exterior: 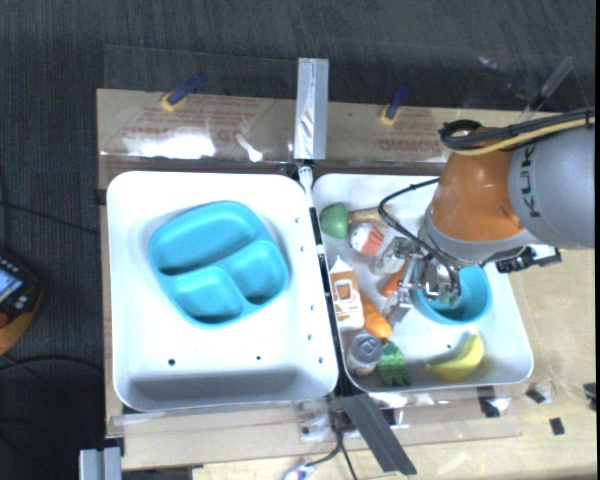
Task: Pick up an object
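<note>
Reaching down into the right bin [515, 363] looks like the step in hand: approach/descent over the clutter, no grasp confirmed yet. Gripper [417, 286] sits low among the items, near the bin's middle, just beside the blue bowl [468, 303] on its left side. Nothing is visibly pinched, so I wouldn't call anything picked. Tool state: can't tell whether it's apart or together, too much metal and clutter overlapping at that spot.

Candidate objs, all in the right bin: green ball [333, 220] near the top-left corner, a small orange-and-white packet [365, 238] next to it, an orange carton [346, 300] along the left wall, an orange carrot-like piece [378, 324] just below the gripper, a grey can [364, 349] and a green block [393, 369] near the front edge, a banana [458, 359] at the front right. Closest to the tool seem to be the carrot piece and the bowl rim.

Next move, as I judge it: settle over one item w/ clearance on both sides, close, then lift straight up. Crowding is the risk; neighbours may get nudged or a rim caught instead.

Arm pose: comes in from the right, grey link w/ orange band [475, 203] above the wrist, wrist pointing roughly downward into the bin, cable looped across the top. Left bin [130, 368] holds a blue divided tray [218, 258], well apart from the tool.
</note>
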Robot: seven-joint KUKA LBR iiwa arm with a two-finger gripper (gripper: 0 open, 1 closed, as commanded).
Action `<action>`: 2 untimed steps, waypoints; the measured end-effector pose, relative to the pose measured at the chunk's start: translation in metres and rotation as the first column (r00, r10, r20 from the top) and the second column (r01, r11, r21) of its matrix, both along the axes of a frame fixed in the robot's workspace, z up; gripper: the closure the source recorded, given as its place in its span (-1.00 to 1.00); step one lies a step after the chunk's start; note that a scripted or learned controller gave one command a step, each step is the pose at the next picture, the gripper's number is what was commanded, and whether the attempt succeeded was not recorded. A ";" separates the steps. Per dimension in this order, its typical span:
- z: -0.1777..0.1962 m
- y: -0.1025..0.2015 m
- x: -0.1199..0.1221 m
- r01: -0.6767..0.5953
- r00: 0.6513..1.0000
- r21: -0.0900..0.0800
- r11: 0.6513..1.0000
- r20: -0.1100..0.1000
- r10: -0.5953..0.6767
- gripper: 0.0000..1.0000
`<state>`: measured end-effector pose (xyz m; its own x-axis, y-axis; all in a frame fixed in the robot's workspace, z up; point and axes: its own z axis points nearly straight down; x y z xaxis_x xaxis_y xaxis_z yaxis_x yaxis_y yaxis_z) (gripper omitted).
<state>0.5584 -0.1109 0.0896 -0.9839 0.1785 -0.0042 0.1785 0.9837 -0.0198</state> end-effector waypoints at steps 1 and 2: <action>0.001 -0.008 0.001 0.229 0.973 0.001 0.973 0.010 -0.229 -1.00; 0.002 -0.001 -0.056 0.362 0.932 0.018 0.932 0.025 -0.362 -1.00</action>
<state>0.5026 -0.1118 0.0912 -0.8522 0.5226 -0.0254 0.5227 0.8525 0.0020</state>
